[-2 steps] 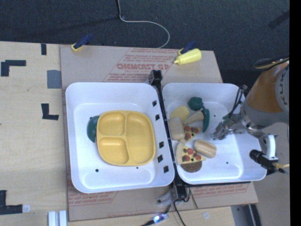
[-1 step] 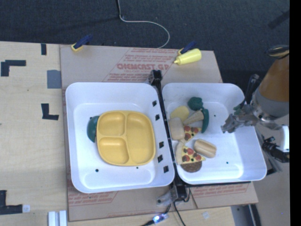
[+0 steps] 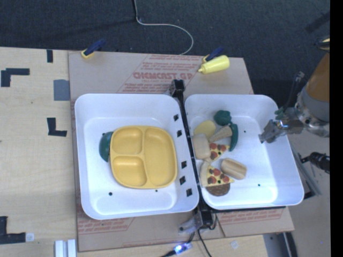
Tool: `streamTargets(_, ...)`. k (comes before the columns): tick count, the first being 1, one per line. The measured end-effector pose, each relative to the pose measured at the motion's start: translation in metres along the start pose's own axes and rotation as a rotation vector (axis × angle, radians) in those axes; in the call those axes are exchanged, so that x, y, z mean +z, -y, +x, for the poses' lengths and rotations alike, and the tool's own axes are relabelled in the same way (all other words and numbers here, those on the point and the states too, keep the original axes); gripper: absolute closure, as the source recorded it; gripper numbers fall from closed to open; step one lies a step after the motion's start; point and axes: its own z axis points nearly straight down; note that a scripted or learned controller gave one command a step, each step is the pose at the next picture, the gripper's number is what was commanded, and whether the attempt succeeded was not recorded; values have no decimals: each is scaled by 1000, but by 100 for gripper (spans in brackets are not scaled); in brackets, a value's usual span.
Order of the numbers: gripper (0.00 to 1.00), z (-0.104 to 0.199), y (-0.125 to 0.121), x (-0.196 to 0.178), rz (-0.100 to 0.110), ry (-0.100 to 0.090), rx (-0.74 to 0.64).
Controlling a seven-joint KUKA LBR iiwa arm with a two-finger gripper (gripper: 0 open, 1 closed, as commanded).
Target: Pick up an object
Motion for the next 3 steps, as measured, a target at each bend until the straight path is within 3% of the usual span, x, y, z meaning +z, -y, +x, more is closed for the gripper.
streamTargets(1, 100, 1, 0, -3, 5, -1, 1)
streamTargets(3, 100, 103, -7, 7, 7, -2, -1)
